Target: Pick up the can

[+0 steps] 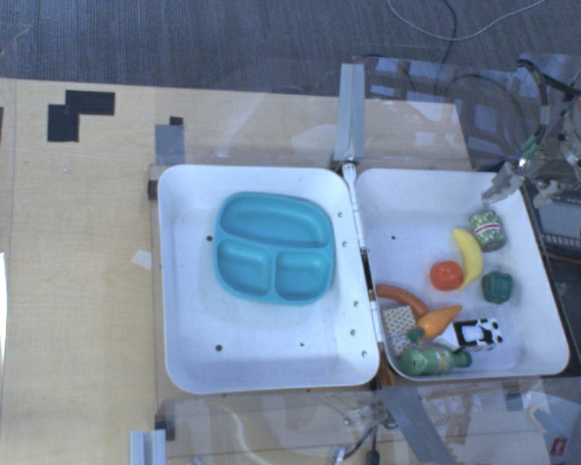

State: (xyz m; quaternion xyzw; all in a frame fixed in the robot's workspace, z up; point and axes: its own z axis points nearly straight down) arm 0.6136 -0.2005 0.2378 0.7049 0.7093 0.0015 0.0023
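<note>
Here the can lies in the right bin, up toward one o'clock of its floor, green and white on its side. A banana touches it at about seven o'clock, with a tomato and a green pepper below. Toward six o'clock lie a carrot, a green bottle and a black-and-white toy cow. The tool hovers at the bin's upper right rim, just above the can; whether its fingers are spread I cannot tell. A blue divided plate sits in the left bin on the counter
</note>
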